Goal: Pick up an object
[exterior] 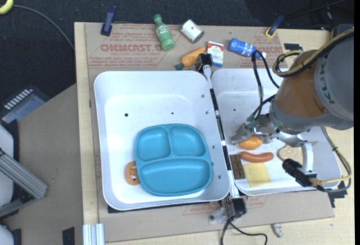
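- It looked like a robotics lab: an industrial arm [315,92] with loose cables worked over a brown board bench [140,47] on dark carpet.
- Two white bins [112,98] held toy food and a blue divided plate [171,158].
- Clamps [108,20] pinned the board's edge.

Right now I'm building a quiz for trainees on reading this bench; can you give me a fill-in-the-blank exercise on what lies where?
1. The blue divided plate lies in the ____ bin.
2. The sausage lies in the ____ bin.
3. The yellow cheese slice lies just below the ____.
4. The green bottle lies on the bench, ____ both bins.

Missing words: left; right; sausage; outside
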Tool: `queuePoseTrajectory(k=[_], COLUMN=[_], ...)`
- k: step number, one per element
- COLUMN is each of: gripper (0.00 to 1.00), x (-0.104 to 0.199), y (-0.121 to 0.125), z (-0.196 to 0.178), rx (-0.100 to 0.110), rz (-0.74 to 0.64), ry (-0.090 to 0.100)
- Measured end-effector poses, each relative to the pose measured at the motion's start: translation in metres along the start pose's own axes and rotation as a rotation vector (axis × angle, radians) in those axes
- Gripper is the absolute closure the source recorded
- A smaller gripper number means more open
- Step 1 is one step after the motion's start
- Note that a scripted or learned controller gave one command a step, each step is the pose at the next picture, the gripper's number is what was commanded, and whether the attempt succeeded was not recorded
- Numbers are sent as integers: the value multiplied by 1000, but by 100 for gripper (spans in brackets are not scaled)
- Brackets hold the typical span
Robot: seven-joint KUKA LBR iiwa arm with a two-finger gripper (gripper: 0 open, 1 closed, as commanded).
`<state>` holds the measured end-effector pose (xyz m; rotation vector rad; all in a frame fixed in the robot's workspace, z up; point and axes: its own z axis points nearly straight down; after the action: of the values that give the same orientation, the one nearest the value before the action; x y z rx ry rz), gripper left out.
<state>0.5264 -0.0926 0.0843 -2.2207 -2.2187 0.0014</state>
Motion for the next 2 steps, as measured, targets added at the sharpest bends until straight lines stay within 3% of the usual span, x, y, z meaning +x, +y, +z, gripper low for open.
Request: queuePoseTrajectory(k=[1,2], gripper=[100,100], x=[0,74], y=[0,-12], z=[-10,-100], rx=[-1,-3], rz=[0,-2], ry=[-1,0])
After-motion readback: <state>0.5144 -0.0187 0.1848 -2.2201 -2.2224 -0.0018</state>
